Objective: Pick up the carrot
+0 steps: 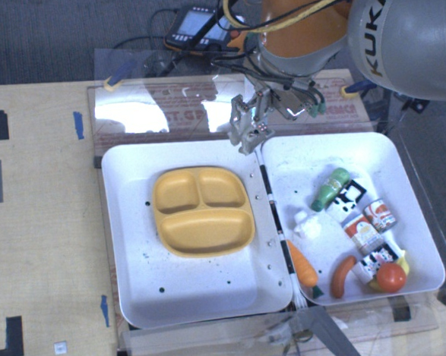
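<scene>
The carrot is orange with a green stub at its near end. It lies in the right bin, against that bin's left wall and near the front. My gripper hangs over the back rim where the two bins meet, well behind the carrot. It is open and holds nothing.
A yellow divided plate sits in the left bin. The right bin also holds a green bottle, a small white lump, printed cartons, a brown sausage and a red tomato.
</scene>
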Motion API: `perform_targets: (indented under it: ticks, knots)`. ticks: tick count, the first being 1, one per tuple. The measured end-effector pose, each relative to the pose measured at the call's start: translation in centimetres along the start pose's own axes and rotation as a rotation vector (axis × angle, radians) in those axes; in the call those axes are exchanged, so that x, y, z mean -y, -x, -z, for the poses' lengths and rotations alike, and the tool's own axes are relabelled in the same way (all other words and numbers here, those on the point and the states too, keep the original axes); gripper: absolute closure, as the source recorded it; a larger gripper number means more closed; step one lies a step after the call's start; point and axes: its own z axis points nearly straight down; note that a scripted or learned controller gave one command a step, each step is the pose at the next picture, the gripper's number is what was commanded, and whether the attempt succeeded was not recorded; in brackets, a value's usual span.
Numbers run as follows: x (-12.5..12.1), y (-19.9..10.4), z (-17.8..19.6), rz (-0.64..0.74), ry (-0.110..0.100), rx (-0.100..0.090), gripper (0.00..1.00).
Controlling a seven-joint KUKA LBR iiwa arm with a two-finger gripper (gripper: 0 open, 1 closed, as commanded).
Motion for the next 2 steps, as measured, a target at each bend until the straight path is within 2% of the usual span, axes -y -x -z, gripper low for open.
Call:
perform_targets:
  ticks: [1, 2]
  knots:
    - [1.5, -0.7, 9.8, 0.180, 0.001, -0.001, 1.00]
    - [5.4, -2.9, 1.6, 0.175, 0.003, -0.006, 1.00]
